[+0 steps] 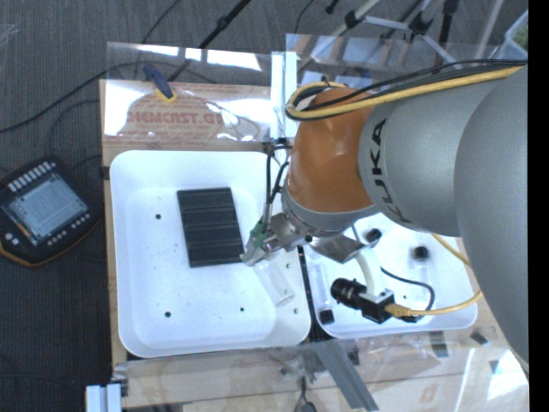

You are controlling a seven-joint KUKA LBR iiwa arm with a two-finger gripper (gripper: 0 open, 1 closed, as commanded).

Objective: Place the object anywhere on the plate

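Observation:
A black ribbed rectangular plate (209, 226) lies flat in the left white bin (146, 316). My gripper (262, 249) hangs low over the right side of that bin, just off the plate's lower right corner. A small green and grey bit (257, 233) shows at the gripper's tip, touching or almost touching the plate's right edge; I cannot tell what it is or whether it is held. The arm's orange band and grey body hide the divider between the bins and much of the right bin.
The right white bin (446, 312) shows two small dark things, one (419, 252) near its middle and one (373, 235) close to the wrist. A pendant (39, 209) lies on the floor to the left. A cardboard sheet (189, 118) sits behind the bins.

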